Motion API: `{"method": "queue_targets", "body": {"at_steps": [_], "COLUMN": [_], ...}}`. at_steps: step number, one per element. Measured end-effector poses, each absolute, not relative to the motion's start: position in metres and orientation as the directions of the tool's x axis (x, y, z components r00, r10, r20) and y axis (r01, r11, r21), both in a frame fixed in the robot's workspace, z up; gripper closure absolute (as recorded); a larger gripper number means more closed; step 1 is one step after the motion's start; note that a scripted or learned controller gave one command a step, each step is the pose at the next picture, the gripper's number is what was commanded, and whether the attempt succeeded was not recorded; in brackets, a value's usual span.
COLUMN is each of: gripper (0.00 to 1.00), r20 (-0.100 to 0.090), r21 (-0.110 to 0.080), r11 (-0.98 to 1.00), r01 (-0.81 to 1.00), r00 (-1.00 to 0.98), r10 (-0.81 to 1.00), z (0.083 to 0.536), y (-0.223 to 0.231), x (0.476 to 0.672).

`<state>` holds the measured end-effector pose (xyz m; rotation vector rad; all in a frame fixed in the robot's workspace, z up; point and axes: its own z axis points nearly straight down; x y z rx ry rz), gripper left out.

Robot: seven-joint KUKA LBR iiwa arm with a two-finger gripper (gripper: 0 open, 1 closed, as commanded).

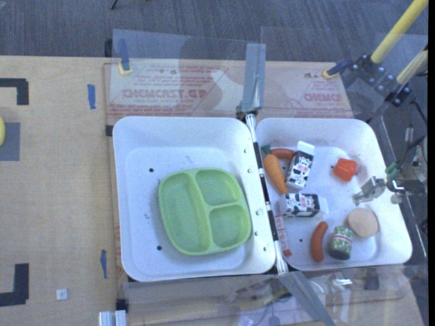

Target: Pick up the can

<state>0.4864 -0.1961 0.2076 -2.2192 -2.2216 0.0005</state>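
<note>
- The can (341, 242) is standing upright near the front of the right bin (380, 138), just beside the sausage (317, 240) and the round bun (363, 222).
- The gripper (370, 191) is hanging over the bin's right side, apart from the can and gripping nothing; how wide its jaws are set cannot be told.
- The pick is looking not yet begun: approaching, closing and lifting are all remaining.

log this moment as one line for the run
target: can in right bin, beside sausage | pincer above bin's right side | can not held
</note>
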Motion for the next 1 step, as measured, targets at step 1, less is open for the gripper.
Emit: {"method": "queue_targets", "body": {"at_steps": [1], "gripper": [0.00], "r20": [-0.002], "r21": [0.004], "r11": [0.101], "r01": [0.995], "r00": [-0.101], "r10": [0.995], "z": [0.2447], "y": [-0.2237], "x": [0.5002]}}
